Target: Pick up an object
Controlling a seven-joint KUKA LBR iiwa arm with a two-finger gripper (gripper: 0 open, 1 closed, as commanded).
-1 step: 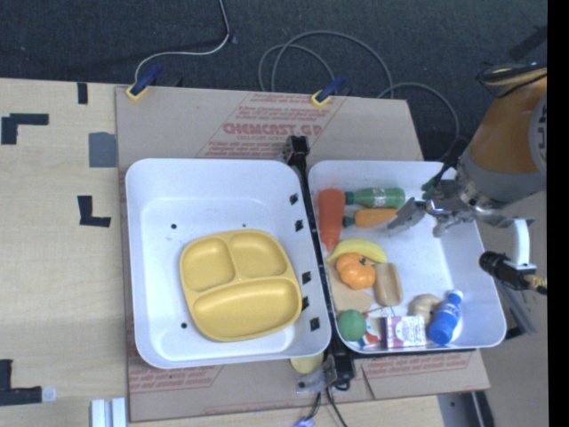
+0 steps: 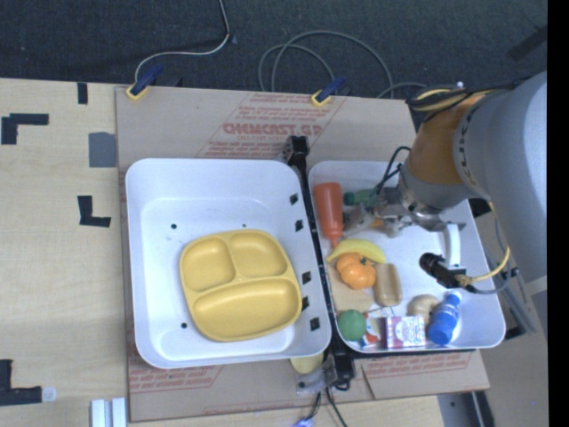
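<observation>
End effector (image 2: 384, 212) sits low in the right bin (image 2: 480, 238), next to the orange bottle (image 2: 329, 210); grip state can't tell. Banana (image 2: 357, 251), orange fruit (image 2: 356, 274), blue bottle (image 2: 444, 319) lie nearby. Yellow tray (image 2: 240, 283) in left bin (image 2: 151, 238)

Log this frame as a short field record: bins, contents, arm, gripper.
left bin: holds a yellow divided plate
right bin: orange bottle, banana, orange fruit, green ball, carton, blue bottle
arm: over the right bin's far end
gripper: low beside the orange bottle; nothing seen held
</observation>
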